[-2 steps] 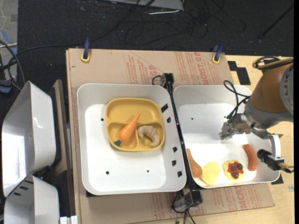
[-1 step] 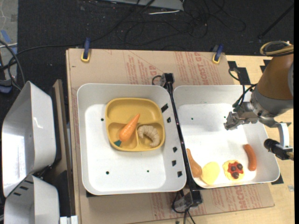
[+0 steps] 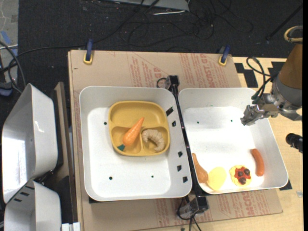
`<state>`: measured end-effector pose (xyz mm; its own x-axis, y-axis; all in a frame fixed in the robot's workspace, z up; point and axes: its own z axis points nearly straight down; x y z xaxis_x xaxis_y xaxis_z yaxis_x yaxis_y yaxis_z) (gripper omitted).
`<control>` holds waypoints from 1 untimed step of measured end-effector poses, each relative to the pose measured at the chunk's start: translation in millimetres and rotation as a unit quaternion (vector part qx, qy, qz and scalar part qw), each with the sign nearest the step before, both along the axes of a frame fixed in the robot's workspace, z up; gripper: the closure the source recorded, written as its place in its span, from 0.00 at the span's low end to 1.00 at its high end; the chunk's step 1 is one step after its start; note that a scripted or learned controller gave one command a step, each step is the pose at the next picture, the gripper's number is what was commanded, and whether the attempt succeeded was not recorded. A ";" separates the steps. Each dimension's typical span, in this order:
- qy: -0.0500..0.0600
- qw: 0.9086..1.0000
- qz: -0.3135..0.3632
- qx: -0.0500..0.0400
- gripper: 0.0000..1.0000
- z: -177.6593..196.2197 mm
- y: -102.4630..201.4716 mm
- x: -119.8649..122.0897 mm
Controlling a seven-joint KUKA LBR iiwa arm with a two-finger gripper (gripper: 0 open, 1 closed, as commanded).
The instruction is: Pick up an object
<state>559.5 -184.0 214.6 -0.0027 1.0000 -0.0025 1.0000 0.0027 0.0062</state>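
The sausage [image 3: 259, 161] is the likeliest pick: it lies in the right bin [image 3: 226, 129], near that bin's front right corner, toward the camera from the gripper [image 3: 251, 114] and just slightly to its arm side. Its long axis runs roughly front to back, tilted a little, so from the fingers it points almost straight away and down the view. Nothing touches it; bare white floor lies between it and the gripper.

Just beside the sausage, further from the arm, sits a small tart [image 3: 240, 174], then a yellow disc [image 3: 217, 177], then a drumstick [image 3: 199, 168] against the bin's left wall, all well apart from the gripper.

Whether the fingers are spread or closed I cannot tell; nothing shows between them.

Across the divider, the left bin [image 3: 96, 129] holds a yellow plate [image 3: 118, 114] with a carrot [image 3: 133, 131] and a shrimp [image 3: 154, 138], the furthest reach.
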 end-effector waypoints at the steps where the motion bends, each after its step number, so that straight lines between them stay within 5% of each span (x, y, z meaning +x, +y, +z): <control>1: 0.000 1.000 0.000 0.000 1.00 62.4 -3.7 5.4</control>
